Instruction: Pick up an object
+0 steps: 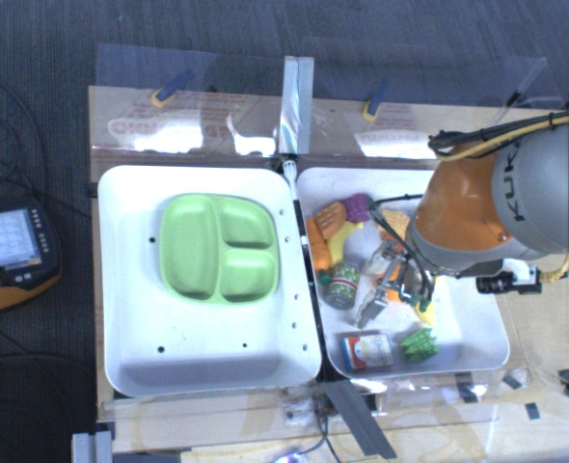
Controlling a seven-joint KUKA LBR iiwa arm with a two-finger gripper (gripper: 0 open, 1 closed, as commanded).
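Note:
My gripper (389,280) hangs low over the middle of the right bin (477,336), below the orange wrist band. Under and around it lie several small items: a green-labelled can (341,286), an orange carrot-like piece (318,244), a waffle-like brown piece (330,216), purple grapes (360,205), a pale yellow piece (338,247) and a white object (362,247). Nearer the front edge lie a red-and-white jar (366,350) on its side and a green leafy toy (419,344). A small orange bit shows at the fingers, but I cannot tell whether it is held.
The left bin (130,258) holds a light green divided plate (219,247). A clear divider (297,104) stands behind the bins' shared wall. A handheld pendant (10,249) lies off the bench at the left. Cables run above the arm at the right.

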